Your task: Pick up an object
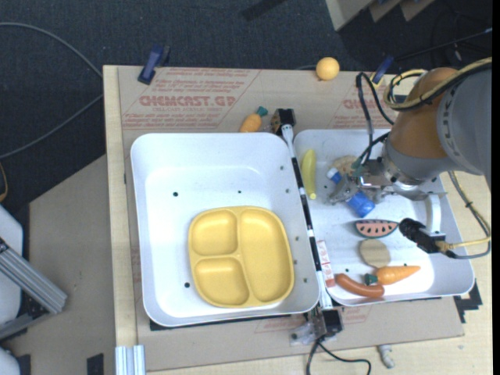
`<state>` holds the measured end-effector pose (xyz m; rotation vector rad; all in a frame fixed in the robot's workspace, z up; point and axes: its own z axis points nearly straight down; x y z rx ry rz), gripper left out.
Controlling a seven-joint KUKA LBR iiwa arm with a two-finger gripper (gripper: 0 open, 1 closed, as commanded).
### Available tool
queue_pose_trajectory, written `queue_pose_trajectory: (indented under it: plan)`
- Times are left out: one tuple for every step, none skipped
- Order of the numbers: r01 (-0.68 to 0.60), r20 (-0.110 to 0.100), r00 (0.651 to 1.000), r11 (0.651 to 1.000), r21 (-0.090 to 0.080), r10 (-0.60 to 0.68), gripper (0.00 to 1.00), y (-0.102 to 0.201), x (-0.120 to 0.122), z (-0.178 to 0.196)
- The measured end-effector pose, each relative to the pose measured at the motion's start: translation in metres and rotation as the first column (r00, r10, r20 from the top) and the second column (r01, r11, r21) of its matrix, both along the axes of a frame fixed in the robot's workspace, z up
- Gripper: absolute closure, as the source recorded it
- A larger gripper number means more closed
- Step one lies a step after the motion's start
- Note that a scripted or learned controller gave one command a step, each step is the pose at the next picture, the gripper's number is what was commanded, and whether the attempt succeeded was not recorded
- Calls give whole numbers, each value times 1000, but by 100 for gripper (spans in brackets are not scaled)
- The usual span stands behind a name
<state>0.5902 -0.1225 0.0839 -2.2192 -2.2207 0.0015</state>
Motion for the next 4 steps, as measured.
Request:
queue_pose_trajectory:
  plan:
    - [0,0,1000,1000,1,0,0,23,-13,1]
    - [1,2,1000,1000,-1,-1,0,23,-11,1]
    - [2,4,1000,1000,-1,-2,100,23,-10,10]
    - [-2,5,1000,1000,1,2,100,120,-3,102]
